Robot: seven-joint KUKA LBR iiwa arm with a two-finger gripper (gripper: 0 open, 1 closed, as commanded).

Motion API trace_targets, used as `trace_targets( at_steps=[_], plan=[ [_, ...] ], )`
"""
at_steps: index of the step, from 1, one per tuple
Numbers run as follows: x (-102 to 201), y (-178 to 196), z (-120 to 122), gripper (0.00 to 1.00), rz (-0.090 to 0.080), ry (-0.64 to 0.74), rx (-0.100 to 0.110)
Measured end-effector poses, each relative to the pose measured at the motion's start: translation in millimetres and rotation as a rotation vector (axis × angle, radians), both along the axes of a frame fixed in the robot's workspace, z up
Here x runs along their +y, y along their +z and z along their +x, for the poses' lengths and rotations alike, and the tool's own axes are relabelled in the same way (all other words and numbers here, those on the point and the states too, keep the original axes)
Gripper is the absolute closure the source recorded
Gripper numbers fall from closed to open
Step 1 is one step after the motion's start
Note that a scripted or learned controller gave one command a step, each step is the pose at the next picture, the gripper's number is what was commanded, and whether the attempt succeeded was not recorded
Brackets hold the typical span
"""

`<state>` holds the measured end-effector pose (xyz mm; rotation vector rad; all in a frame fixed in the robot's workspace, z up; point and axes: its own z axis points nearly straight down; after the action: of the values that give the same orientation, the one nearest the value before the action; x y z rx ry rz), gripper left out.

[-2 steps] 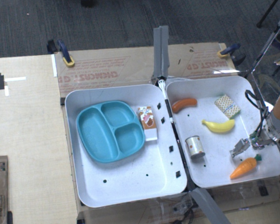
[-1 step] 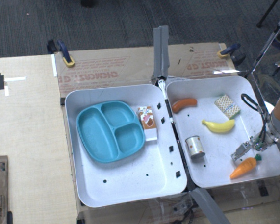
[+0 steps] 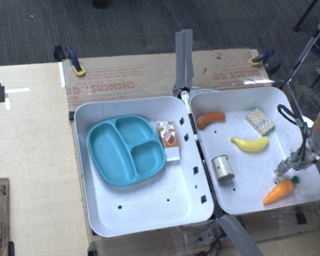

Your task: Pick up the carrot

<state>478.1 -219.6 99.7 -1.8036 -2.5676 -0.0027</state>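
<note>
The orange carrot [image 3: 278, 192] with its green top lies near the front right corner of the right bin [image 3: 240, 204], its leafy end pointing right and back. My gripper [image 3: 290, 165] hangs just above and behind the carrot's green end, close to it, and reaches in from the right edge. Nothing is visibly held in it.
The right bin also holds a yellow banana [image 3: 250, 143], a metal can [image 3: 223, 168], an orange sausage [image 3: 210, 119] and a patterned block [image 3: 259, 121]. A black cable loop [image 3: 287, 114] hangs near the arm. In the left bin [image 3: 145, 210] sit a blue divided plate [image 3: 127, 149] and a small packet [image 3: 168, 134].
</note>
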Motion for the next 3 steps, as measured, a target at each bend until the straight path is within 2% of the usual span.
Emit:
trace_targets(
  at_steps=[1,2,3],
  plan=[
    [0,0,0,0.00,0.000,0.001,0.001],
    [-2,11,16,0.00,-0.005,0.147,-0.004],
    [-2,-9,-1,0.00,-0.002,0.142,-0.001]
  ],
)
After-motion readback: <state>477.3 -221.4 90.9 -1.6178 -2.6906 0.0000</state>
